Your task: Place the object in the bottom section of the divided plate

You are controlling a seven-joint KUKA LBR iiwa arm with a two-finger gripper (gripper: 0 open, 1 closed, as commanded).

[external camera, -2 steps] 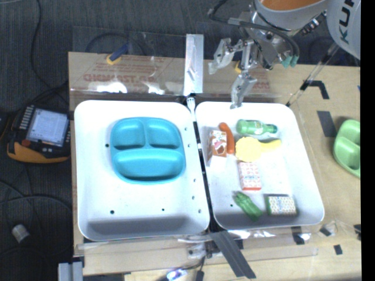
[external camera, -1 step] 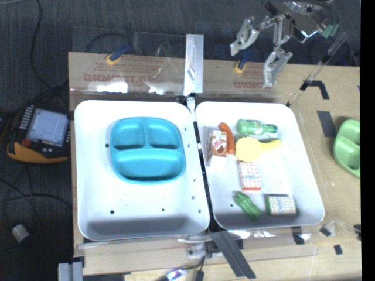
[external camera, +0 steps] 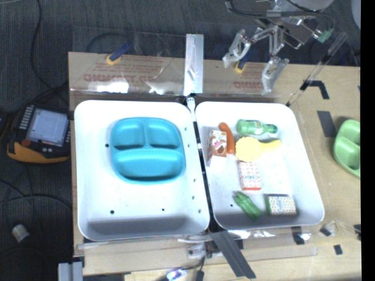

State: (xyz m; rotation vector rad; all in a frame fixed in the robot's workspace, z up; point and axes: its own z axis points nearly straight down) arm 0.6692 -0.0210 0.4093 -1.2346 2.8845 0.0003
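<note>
Dark carpet floor around a tan bench (external camera: 337, 215), cables at upper left, a handheld pendant (external camera: 41, 133) at 9 o'clock off the bench. Two white bins side by side: left bin (external camera: 96, 204) holds the blue divided plate (external camera: 146, 148), two small sections at top, one wide bottom section, nothing visible in any of them. Right bin (external camera: 304, 180) holds the loose objects: green bottle (external camera: 256, 127) lying on its side at the bin's 12 o'clock, orange carrot-like piece (external camera: 226, 136) and a red-white packet (external camera: 217, 143) at 10 o'clock touching each other, yellow round piece (external camera: 251, 148) near centre just beside the bottle, red-white box (external camera: 250, 175) below centre, green pickle-like piece (external camera: 246, 205) at 6 o'clock, small patterned box (external camera: 280, 204) at 5 o'clock.

Gripper (external camera: 255, 58) hangs above the bench's far edge, beyond the right bin's top rim, fingers (external camera: 236, 47) spread wide, nothing between them. All objects lie at the gripper's 6 o'clock, well apart from it; the bottle is nearest. Plate sits at the gripper's 7–8 o'clock, well apart. Green dish (external camera: 349, 146) at 3 o'clock on the bench, outside the bins.
</note>
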